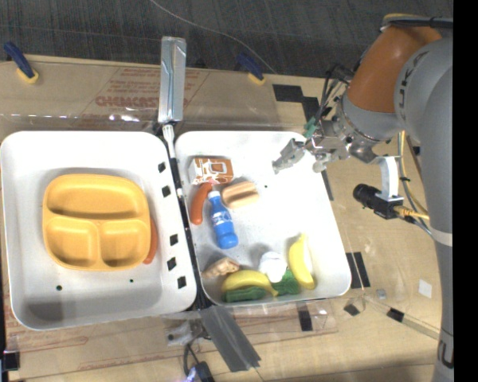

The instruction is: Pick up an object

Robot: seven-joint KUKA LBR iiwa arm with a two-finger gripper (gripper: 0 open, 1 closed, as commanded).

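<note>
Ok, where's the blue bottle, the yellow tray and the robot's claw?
Blue bottle [222,223], camera view, middle of its body.
Yellow tray [95,193], camera view, its top rim.
Claw [285,160], camera view, at its fingertips.

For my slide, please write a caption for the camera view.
Gripper hovers over right bin of toy food; yellow tray fills left bin.

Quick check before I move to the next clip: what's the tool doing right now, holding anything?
Tool: over the upper right corner of the right bin, nothing visible between its fingers; open or closed cannot be told.
</note>
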